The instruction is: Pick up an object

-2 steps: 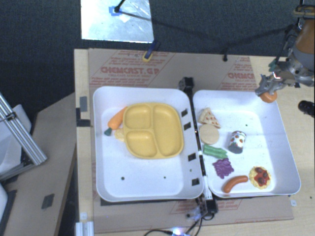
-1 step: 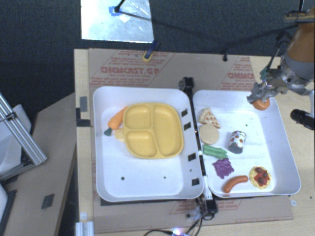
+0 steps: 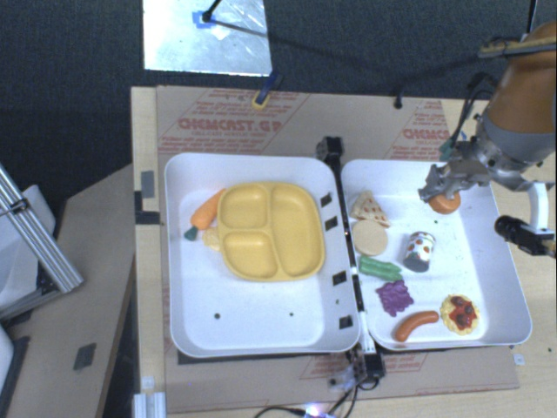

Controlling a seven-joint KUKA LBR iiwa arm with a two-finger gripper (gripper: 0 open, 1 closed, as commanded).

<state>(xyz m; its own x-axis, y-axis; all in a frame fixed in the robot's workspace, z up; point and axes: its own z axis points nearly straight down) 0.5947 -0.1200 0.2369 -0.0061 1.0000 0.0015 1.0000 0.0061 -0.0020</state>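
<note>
At the back of the right bin (image 3: pixel 513 312), a small orange object (image 3: pixel 446 203) lies just under the gripper (image 3: pixel 438 190). Whether the fingers are open or closed on it, I cannot tell. Nearer in the same bin are a pizza slice (image 3: pixel 369 206), a round cookie (image 3: pixel 371 238), a small can (image 3: pixel 419 251), a green pepper (image 3: pixel 380 268), purple grapes (image 3: pixel 396 297), a sausage (image 3: pixel 415 324) and a small pizza (image 3: pixel 459 313). The left bin (image 3: pixel 252 329) bears a yellow divided plate (image 3: pixel 265 231) with a carrot (image 3: pixel 205 211) beside it.

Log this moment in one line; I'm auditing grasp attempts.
arm: over right bin | gripper: above orange object, grasp unconfirmed | yellow tray: left bin
</note>
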